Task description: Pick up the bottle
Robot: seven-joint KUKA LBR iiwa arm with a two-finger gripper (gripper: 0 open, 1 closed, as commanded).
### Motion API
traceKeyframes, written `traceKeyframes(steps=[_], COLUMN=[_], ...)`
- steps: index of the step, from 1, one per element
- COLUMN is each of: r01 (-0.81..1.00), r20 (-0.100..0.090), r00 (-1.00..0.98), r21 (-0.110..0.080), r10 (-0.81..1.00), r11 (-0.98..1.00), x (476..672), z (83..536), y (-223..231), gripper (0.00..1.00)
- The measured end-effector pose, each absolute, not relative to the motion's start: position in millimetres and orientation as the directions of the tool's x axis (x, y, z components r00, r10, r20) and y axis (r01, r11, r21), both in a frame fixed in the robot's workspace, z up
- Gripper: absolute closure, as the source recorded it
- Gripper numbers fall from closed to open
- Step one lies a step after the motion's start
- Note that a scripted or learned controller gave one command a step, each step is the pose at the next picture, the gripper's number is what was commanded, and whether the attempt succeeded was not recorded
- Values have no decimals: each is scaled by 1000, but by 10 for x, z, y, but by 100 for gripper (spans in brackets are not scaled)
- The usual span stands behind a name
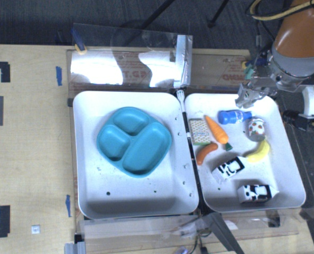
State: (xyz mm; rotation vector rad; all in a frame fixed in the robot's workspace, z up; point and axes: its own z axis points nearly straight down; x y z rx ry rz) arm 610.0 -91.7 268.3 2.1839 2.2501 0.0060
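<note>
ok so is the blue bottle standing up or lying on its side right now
Lying on its side. The blue bottle stretches flat across the floor of the right bin, its white end pointing right, just below the hand.

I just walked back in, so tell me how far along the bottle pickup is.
Nothing looks finished: the blue bottle lies on its side in the right bin, near the carrot. In hand: the gripper hangs above the bin's far edge, close to the bottle. Left: descending, grasping and lifting it.
</note>
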Motion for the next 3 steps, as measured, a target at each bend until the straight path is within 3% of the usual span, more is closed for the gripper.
traceKeyframes(steps=[1,2,3], r01=[946,986,950], r20=[0,-1,-1], r00=[324,164,311], r21=[-4,3,1], r10=[946,986,950], r11=[-324,-164,-311], x=[5893,5851,5908], z=[2422,2700,4065], y=[-1325,-1188,-1687], gripper=[100,100,100])
